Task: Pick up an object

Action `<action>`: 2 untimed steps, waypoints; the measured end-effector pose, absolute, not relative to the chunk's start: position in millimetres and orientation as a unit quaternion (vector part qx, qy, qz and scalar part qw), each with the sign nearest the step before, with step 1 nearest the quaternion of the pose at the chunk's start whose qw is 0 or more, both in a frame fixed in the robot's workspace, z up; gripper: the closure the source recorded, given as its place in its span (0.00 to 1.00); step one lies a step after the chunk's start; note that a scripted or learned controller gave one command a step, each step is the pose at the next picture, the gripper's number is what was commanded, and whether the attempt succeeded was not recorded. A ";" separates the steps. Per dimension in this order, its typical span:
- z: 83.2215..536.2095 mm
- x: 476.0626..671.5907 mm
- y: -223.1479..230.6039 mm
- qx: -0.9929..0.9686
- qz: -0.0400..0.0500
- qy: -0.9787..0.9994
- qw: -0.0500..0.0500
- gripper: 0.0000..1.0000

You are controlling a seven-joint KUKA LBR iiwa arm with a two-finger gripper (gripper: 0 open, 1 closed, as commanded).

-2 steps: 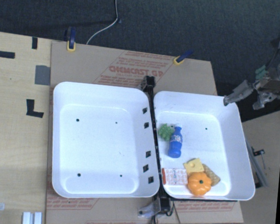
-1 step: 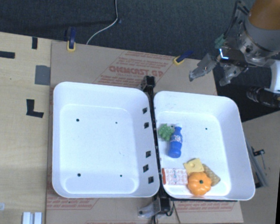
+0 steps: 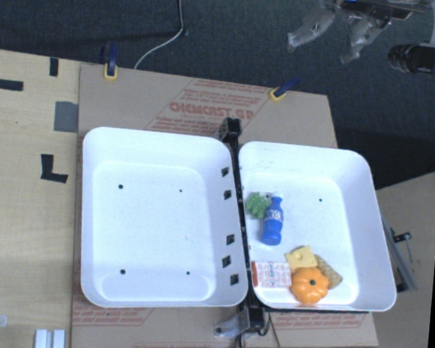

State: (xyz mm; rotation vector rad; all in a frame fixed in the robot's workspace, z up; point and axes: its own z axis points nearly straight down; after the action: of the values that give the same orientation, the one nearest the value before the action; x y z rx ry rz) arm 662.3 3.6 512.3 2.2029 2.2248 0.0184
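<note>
The right bin (image 3: 353, 198) holds a blue bottle (image 3: 273, 221), a green leafy item (image 3: 257, 205), a yellow cheese wedge (image 3: 301, 257), an orange pumpkin-like fruit (image 3: 309, 286), a brown cracker (image 3: 331, 275) and a red-and-white packet (image 3: 270, 274), all clustered near its front left. My gripper (image 3: 329, 36) hangs high at the top of the view, well above and behind the bins, open with nothing between its fingers.
The left bin (image 3: 159, 145) lies beside the right one, joined by a black hinge strip (image 3: 231, 209). Both rest on a cardboard sheet (image 3: 208, 107) with yellow clamps at its back corners. A white cable (image 3: 165, 42) trails over the dark floor.
</note>
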 end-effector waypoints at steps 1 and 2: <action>514.1 661.1 -0.9 0.706 -0.001 0.708 0.001 1.00; 523.9 661.3 -0.2 0.706 -0.002 0.709 0.001 1.00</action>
State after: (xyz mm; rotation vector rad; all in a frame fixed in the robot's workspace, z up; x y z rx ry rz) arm 661.3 -0.2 523.9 2.2150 2.2247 -0.0049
